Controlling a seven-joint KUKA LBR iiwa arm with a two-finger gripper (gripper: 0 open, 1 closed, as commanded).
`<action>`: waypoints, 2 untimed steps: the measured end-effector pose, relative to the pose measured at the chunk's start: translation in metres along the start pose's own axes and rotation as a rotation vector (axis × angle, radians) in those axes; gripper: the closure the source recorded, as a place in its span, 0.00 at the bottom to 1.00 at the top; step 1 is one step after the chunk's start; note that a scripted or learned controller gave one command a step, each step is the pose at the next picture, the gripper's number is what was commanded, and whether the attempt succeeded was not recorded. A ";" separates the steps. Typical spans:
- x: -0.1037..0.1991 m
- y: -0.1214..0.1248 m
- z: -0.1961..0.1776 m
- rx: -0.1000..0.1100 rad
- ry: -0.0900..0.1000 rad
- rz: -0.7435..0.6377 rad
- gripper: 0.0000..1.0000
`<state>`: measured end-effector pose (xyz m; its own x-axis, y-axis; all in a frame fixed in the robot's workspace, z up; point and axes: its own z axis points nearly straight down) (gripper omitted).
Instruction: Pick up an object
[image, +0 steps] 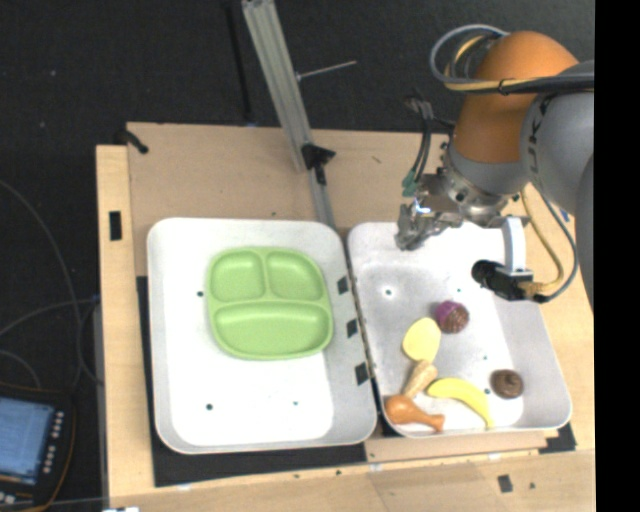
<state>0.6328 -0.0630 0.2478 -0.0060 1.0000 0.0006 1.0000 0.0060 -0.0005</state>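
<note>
My gripper (410, 236) hangs over the far left corner of the right bin (390, 270), and nothing shows between its fingers. Well in front of it lie a dark purple round object (453, 317), a yellow chip-shaped piece (421, 340), a yellow banana (462, 396), a tan stick-like piece (417, 379), an orange-brown drumstick-shaped object (408, 410) and a small brown round object (507, 384). All of these rest on the bin floor toward its near half.
The left bin (180, 400) holds a green divided plate (269, 302). A slanted metal pole (285, 95) rises behind the bins, ending near the gap between them. A black cable clip (497, 278) hangs off the arm over the right bin.
</note>
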 end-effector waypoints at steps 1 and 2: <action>0.042 -0.006 -0.002 -0.001 0.000 0.000 1.00; 0.094 -0.009 0.010 0.000 0.001 -0.001 1.00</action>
<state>0.6229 0.0308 0.2383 -0.0070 1.0000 0.0013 1.0000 0.0070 -0.0006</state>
